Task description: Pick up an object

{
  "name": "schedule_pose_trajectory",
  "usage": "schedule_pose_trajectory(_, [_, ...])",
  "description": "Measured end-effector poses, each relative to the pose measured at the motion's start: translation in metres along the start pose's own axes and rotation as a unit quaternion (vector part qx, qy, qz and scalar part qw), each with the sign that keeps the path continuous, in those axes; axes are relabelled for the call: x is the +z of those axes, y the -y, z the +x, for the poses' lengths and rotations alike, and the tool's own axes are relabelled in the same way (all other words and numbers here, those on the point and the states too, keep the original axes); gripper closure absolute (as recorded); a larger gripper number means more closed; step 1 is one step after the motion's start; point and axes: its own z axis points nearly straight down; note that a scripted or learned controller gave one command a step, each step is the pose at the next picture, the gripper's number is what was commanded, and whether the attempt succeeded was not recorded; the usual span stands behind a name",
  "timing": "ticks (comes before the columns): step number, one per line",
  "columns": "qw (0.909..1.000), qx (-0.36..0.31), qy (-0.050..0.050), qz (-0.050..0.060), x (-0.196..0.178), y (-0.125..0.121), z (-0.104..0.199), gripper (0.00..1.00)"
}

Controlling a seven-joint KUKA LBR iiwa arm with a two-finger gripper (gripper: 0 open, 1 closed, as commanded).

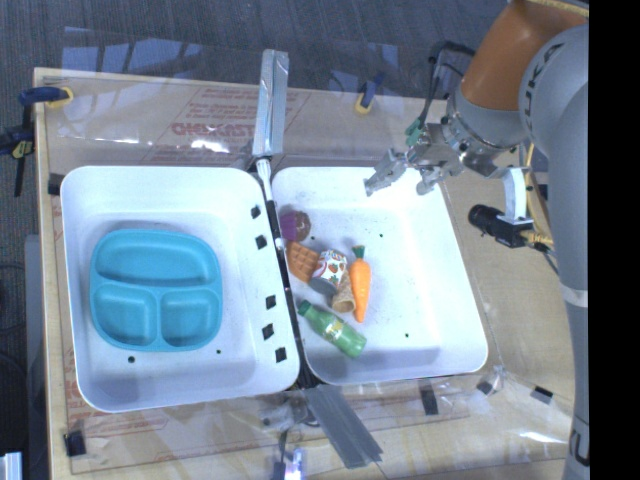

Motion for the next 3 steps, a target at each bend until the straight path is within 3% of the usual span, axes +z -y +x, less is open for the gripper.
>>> schedule_pose_trajectory(1, [0.9963,-0.085,0.0,0.0,0.112,0.052,-0.014,0.0])
schedule_pose_trajectory(2, [0.9999,-0.011,0.0,0.0,0.159,0.097,0.006,0.0])
schedule_pose_trajectory(3, [0.9999,-0.014,0.0,0.001,0.149,0.096,0.007,1.0])
